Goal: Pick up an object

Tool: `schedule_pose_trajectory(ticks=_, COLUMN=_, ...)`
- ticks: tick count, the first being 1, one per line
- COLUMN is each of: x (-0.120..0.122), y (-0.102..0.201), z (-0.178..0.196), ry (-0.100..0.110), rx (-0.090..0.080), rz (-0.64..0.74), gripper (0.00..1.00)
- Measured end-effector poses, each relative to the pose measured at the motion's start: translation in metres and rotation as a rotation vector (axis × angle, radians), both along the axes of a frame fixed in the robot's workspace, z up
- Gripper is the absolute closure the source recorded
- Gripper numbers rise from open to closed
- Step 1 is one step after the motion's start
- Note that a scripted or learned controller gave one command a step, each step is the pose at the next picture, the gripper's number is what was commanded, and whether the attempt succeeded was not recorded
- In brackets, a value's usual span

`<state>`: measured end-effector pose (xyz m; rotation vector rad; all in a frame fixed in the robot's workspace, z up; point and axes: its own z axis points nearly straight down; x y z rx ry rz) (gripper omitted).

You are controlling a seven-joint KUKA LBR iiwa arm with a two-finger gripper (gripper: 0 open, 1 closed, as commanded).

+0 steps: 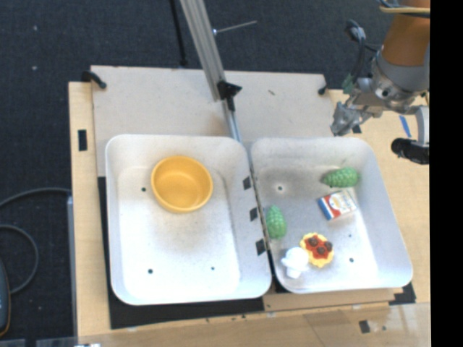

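Observation:
The right bin point(376, 186) holds several small objects: a green knobbly piece point(341, 177), a red, white and blue box point(337, 206), another green piece point(275, 221) by the left wall, a yellow and red toy point(317, 249) and a white lump point(294, 262). A yellow bowl point(181, 183) sits in the left bin point(130, 266). My gripper point(343, 123) hangs over the far right rim of the right bin, above and apart from the objects, with nothing seen between its fingers.
A slanted metal pole point(206, 45) rises from the back of the bench between the bins. Black clips point(253, 212) line the seam where the bins meet. The orange-banded arm point(405, 42) enters from the upper right.

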<state>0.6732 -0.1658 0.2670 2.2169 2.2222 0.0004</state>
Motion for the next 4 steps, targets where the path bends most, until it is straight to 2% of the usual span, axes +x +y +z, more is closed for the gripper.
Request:
schedule_pose_trajectory(ticks=2, x=-0.018, y=0.115, z=-0.005, ry=0.002, rx=0.003, rz=0.005, gripper=1.0)
schedule_pose_trajectory(ticks=3, x=-0.008, y=0.173, z=-0.01, ry=0.0, rx=0.003, rz=0.005, gripper=1.0)
schedule_pose_trajectory(ticks=4, x=-0.014, y=0.225, z=-0.006, ry=0.002, rx=0.003, rz=0.005, gripper=1.0)
